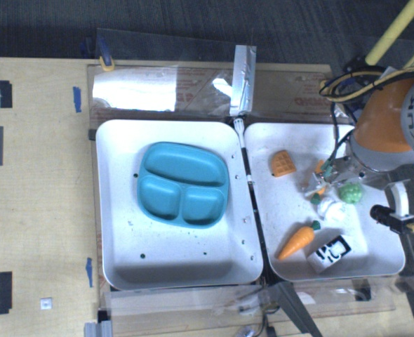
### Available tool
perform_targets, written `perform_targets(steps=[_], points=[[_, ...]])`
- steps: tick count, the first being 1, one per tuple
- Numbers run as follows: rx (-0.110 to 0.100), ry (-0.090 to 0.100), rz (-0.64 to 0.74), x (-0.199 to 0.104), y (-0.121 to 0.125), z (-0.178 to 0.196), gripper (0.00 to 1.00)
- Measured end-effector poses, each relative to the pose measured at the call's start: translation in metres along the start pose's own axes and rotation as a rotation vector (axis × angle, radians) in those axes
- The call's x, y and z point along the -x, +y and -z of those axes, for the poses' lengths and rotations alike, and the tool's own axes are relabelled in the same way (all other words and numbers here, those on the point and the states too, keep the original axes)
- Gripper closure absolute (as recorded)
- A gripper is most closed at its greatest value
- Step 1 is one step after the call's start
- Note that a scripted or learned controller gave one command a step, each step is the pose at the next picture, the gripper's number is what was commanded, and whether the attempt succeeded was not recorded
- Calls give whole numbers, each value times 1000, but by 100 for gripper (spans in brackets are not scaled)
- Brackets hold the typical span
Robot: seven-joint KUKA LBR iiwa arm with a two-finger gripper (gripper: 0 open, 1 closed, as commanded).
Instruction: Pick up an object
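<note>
I see gripper (324,185) low in right bin (382,258) amid small objs by green piece (352,193); can't tell its state; carrot (296,241) untouched; pick not done imo.

No legible text, brand or number anywhere. Only marking close to a sign: a black-and-white patterned tag (331,250), like a fiducial or code, lying in the right bin (379,262) just beside the toy carrot (296,241); its pattern is too small to decode. Faint reddish print on the clear panel (193,90) behind the bins is blurred, unreadable.
</note>
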State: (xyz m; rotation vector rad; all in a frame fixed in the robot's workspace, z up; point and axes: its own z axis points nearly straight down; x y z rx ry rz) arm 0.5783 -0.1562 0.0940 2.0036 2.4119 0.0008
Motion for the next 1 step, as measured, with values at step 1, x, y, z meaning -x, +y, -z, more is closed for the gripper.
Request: perform_targets(steps=[1], points=[[-4, 4, -97, -29, 8, 95, 100]])
